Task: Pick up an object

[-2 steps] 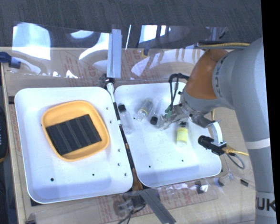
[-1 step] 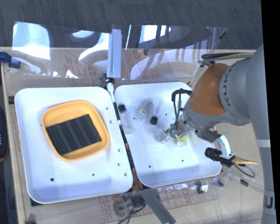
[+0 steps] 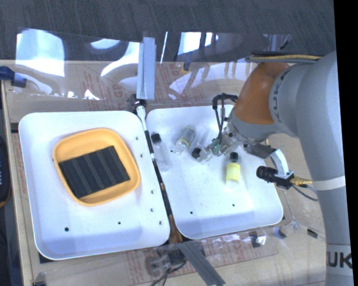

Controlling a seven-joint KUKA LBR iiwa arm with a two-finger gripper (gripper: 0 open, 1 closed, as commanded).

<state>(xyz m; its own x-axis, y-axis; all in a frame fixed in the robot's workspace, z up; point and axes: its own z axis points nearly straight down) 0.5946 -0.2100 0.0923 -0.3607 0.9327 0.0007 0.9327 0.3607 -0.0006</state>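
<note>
Over the right bin (image 3: 257, 216), the arm (image 3: 298, 94) is reaching in, its gripper (image 3: 219, 145) sitting low among small clear bottles (image 3: 185, 137); whether it is open or closed cannot be told. Just beside it, a yellow bottle (image 3: 232, 172) is lying. Left bin (image 3: 44, 228) is holding a yellow tray (image 3: 95, 166).

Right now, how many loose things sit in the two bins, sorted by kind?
Yellow tray: 1, in the left bin.
Clear bottles with black caps: 3, in the right bin: one, one, one.
Yellow bottle: 1, also right.
Total: 5.
The gripper is low beside the bottles.
</note>
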